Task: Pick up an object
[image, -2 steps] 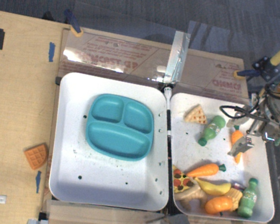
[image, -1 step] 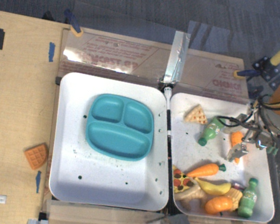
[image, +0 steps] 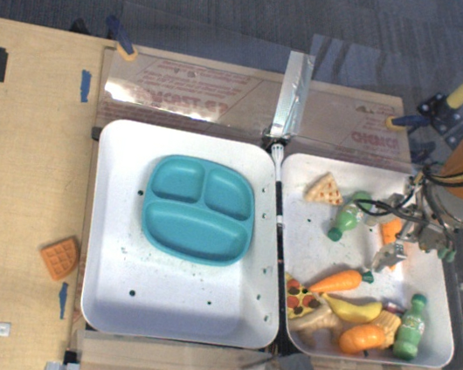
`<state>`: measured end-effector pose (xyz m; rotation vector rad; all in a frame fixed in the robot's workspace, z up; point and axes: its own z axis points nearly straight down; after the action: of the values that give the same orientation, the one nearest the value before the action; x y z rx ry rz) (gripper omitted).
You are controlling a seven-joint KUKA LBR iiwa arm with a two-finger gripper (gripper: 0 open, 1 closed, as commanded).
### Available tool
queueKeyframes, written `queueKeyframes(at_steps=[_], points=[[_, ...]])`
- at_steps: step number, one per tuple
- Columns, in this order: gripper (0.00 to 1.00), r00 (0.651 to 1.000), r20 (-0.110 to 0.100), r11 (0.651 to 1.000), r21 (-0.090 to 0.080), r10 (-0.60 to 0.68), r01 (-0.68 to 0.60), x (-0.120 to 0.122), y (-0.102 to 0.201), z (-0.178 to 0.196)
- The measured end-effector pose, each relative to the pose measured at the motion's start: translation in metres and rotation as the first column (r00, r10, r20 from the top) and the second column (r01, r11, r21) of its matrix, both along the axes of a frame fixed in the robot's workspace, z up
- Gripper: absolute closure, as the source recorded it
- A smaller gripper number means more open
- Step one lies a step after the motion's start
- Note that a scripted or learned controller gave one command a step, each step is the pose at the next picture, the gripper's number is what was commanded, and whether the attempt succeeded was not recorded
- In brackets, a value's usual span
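Observation:
The right bin (image: 449, 307) holds several toy foods. A pizza slice (image: 326, 189) and a green bottle (image: 345, 222) lie near its back. A carrot (image: 334, 282), a banana (image: 351, 309), an orange fruit (image: 361, 337) and a second green bottle (image: 411, 325) crowd its front. My gripper (image: 390, 252) hangs low over the right side of this bin, right of the first bottle and above the carrot's leafy end. A small orange piece (image: 392, 228) sits right beside the gripper; I cannot tell whether it is held.
The left bin (image: 101, 272) carries a teal divided plate (image: 200, 210). A small waffle toy (image: 59, 257) lies on the wooden bench left of the bins. Another pizza piece (image: 300, 296) rests at the right bin's front left. Cables trail from the wrist.

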<state>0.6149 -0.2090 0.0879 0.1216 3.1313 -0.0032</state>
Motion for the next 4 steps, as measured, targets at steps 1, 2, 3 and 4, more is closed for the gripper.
queueKeyframes(at_steps=[1, 2, 3, 4], points=[[1.00, 1.000, 0.014, 1.000, -0.004, 0.002, -0.002, 0.004, 0.000, 0.014], [0.00, 1.000, 0.012, 1.000, -0.003, 0.002, -0.002, 0.004, 0.001, 0.012], [0.00, 1.000, 0.001, 1.000, 0.001, -0.017, 0.017, 0.004, 0.005, 0.000], [1.00, 1.000, 0.015, 1.000, -0.003, -0.016, 0.016, 0.008, 0.004, 0.013]])
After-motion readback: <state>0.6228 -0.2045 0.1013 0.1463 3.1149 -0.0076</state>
